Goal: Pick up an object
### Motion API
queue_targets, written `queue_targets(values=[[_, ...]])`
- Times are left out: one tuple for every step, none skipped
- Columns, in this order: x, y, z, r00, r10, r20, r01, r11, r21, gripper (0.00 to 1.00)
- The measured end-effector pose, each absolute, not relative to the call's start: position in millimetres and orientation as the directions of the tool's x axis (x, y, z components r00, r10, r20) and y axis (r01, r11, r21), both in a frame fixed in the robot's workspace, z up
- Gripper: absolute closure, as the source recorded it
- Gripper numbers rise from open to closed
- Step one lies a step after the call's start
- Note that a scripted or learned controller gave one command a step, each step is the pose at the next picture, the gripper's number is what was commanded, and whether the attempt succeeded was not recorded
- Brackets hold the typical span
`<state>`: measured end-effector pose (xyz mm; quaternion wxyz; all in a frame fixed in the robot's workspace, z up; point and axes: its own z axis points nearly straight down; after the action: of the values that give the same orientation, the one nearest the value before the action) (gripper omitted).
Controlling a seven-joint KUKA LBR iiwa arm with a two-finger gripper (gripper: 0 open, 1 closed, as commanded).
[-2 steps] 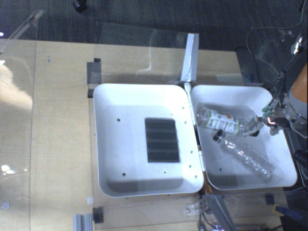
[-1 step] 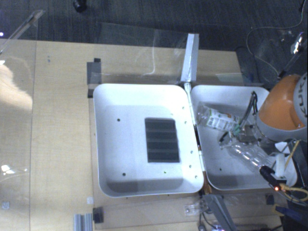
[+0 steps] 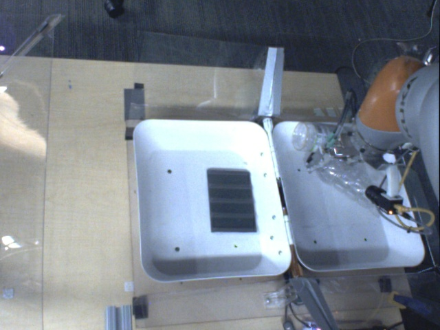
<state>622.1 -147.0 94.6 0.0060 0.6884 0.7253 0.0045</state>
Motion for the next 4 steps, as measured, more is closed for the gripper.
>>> queue_targets(values=[[666.1,-50.4,186.7,-0.154,0.988,-0.001,0.988,0.154,0.007,0.0],[666.1,-50.6,186.6,-0.154,0.988,-0.001,0.988,0.154,0.006,0.0],[670.3,-113.6,199.8,-0.3,0.954,-0.003,0.954,0.3,0.007,0.0],[669.2,-166.6,89.6,-0.322,0.947,0.003,0.947,0.322,-0.003,0.0]])
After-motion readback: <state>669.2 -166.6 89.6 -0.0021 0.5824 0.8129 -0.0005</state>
